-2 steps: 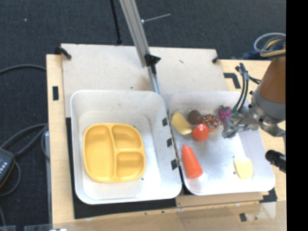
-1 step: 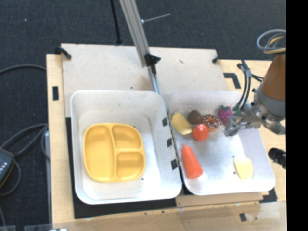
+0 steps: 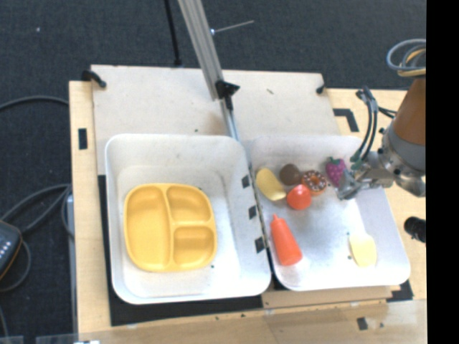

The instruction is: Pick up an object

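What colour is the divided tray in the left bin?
Yellow; the tray shows best in the camera view.

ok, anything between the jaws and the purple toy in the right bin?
Nothing visible. The gripper sits in the right bin just right of the purple toy, with no object between them. The speckled donut-like piece and the red ball lie on the toy's far side.

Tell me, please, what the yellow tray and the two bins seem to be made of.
The yellow tray looks like moulded plastic, smooth and evenly coloured, with rounded compartments. The left bin and the right bin look like thin white plastic, matt, with soft rounded rims.
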Available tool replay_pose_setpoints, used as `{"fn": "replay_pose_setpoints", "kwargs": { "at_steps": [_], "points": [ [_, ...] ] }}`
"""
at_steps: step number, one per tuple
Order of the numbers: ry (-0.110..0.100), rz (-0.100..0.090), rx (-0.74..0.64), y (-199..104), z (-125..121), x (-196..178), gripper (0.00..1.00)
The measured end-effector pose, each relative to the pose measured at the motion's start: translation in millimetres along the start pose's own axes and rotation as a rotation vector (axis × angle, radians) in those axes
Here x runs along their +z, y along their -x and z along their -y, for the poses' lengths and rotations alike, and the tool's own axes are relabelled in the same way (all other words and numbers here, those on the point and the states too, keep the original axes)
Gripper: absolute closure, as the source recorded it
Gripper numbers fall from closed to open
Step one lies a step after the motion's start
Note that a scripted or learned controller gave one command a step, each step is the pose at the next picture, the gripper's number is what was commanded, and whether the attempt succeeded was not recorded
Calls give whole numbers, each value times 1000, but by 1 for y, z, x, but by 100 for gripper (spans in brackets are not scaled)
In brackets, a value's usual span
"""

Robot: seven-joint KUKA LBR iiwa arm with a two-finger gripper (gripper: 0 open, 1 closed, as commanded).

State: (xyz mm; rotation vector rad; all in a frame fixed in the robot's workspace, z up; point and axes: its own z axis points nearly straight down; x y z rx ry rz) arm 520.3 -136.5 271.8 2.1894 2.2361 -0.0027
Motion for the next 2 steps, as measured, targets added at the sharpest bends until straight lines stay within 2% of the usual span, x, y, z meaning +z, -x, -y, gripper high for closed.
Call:
{"fn": "replay_pose_setpoints", "kwargs": {
  "at_steps": [2],
  "points": [
    [6,7,-16,2,-2,-21,100]
  ]
}}
